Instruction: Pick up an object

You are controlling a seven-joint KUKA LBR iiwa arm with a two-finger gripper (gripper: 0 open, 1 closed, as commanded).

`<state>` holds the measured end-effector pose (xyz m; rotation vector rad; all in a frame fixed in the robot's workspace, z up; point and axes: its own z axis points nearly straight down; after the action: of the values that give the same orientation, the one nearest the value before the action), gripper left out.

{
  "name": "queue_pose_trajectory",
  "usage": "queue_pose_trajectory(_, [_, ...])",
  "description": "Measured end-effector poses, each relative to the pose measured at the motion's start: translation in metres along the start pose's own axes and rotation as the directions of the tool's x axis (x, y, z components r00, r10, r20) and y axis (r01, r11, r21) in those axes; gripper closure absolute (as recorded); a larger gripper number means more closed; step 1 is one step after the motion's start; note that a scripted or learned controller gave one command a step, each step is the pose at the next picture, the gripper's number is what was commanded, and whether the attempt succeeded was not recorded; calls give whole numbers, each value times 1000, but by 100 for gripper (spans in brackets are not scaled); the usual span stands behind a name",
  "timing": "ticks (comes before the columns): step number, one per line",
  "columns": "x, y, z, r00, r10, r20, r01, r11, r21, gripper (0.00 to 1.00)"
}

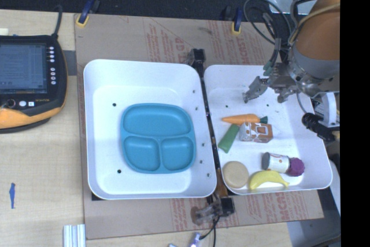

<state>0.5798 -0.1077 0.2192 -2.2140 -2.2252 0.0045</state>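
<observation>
My gripper [266, 91] hangs open over the right bin [312, 182], holding nothing. Just below it lie the carrot [241, 119] and small carton [256, 132]; farther, the banana [267, 181]. Beyond, the left bin [101, 176] holds a blue tray [157, 137], all on cardboard [173, 37].

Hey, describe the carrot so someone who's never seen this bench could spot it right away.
Look in the right-hand white bin, the one crowded with small items. Near its middle, just above a small brown-and-white carton, lies the carrot, pointing left. It is the one orange, tapered thing there; the green stick beside it is blunt.
</observation>
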Motion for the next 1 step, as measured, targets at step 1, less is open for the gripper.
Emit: queue_pose_trajectory(1, [9,2,128,1000,0,1,0,1000,2,0])
